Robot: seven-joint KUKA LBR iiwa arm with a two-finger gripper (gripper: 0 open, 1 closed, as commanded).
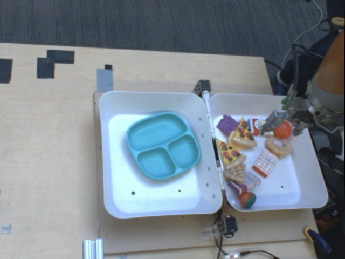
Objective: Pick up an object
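Holding: an orange-red round toy (283, 129) was seen pinched between the jaws of the gripper (281, 124).
Position: right bin (302, 193), at 1 o'clock, above a doughnut (279, 146).

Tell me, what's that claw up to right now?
Claw low over right bin, at orange-red ball; grip unconfirmed. Donut and other toy food crowd close. Blue plate alone in left bin.

Glossy white plastic bins (161, 209) sit on a matt pale wood bench (48, 161); the divided plate (163, 145) looks smooth teal plastic.
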